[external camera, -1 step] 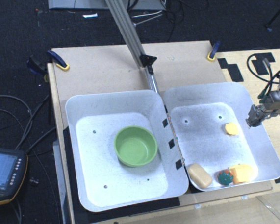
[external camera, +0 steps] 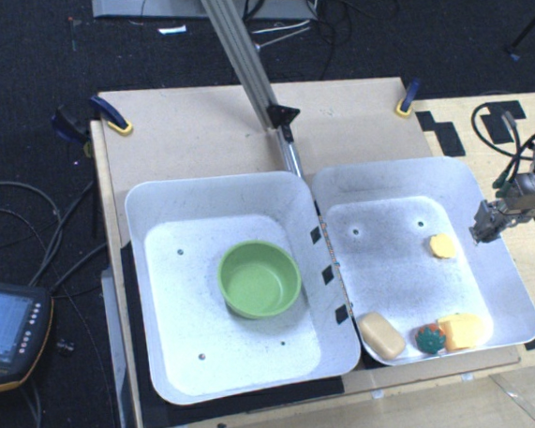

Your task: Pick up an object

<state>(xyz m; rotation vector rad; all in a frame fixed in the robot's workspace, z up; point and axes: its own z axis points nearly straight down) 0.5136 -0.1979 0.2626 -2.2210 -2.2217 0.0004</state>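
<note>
Object candidates in right bin point(external camera: 453, 186): small yellow piece point(external camera: 443, 247) near right wall; tan block point(external camera: 383, 335), teal ball point(external camera: 431, 338) and yellow block point(external camera: 464, 330) along front edge. Green bowl point(external camera: 260, 279) in left bin point(external camera: 160, 266). Gripper point(external camera: 483, 227) at right rim, nothing visibly held. Finger state: cannot tell. Pick not yet done.
</note>
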